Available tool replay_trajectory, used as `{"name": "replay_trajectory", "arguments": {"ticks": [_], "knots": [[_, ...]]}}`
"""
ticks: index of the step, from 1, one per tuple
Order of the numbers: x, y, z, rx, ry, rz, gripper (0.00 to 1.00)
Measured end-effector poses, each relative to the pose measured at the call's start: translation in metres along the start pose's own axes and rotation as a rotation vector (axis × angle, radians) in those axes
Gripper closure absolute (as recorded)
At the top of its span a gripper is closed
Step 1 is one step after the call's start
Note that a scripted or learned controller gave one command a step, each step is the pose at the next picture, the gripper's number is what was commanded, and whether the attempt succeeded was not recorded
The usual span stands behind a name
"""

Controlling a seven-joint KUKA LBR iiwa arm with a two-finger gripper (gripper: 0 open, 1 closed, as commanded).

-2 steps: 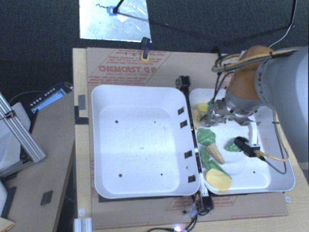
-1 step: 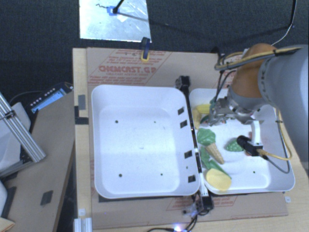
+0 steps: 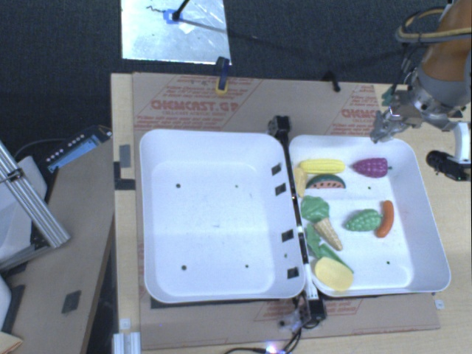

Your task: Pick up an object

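The hand (image 3: 383, 127) hangs at the right bin's (image 3: 424, 268) one o'clock corner; whether it is open cannot be told. Nearest lies the purple grapes (image 3: 371, 167), likely light, hard plastic, best pinched across the middle.

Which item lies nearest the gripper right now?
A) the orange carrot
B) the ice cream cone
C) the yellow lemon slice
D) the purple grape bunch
D: the purple grape bunch sits in the right bin's far corner, just below the gripper, which hangs over that bin's far rim; the carrot, cone and lemon slice lie further toward the near side.
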State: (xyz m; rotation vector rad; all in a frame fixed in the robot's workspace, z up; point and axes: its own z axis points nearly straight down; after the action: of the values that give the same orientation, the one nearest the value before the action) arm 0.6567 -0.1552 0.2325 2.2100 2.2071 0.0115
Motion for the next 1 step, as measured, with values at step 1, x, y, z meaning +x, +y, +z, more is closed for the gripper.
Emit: {"name": "replay_trajectory", "arguments": {"ticks": [1], "knots": [[-0.0081, 0.0152, -0.0716, 0.006, 0.004, -0.006, 1.00]]}}
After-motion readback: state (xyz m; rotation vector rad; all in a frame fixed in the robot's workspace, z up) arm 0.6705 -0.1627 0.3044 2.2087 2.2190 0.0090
